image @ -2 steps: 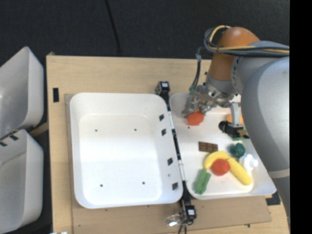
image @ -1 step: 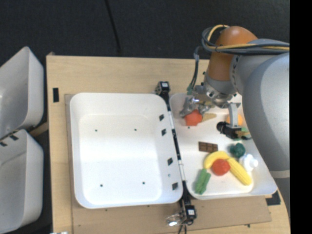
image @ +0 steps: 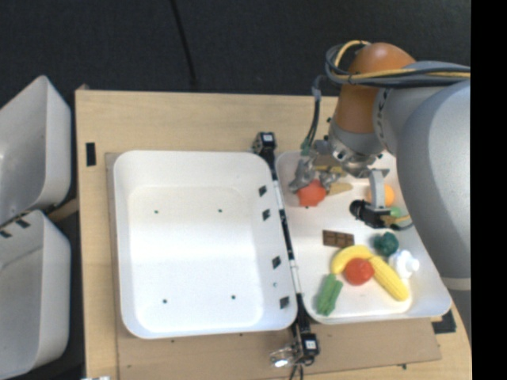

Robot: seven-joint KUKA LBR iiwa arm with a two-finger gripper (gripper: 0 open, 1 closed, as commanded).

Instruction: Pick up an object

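Jaws sit right over a red ball (image: 312, 195) in the right bin (image: 305, 295); I cannot tell their state.

I count two white bins: the left bin (image: 194, 240) and the right bin (image: 360, 307). In the right one I log two red round items (image: 312, 195) (image: 359, 271), one banana (image: 380, 271), one green vegetable (image: 329, 294), one brown block (image: 338, 238), one dark green piece (image: 386, 243), and one white piece (image: 405, 264) (others too hidden to tally).
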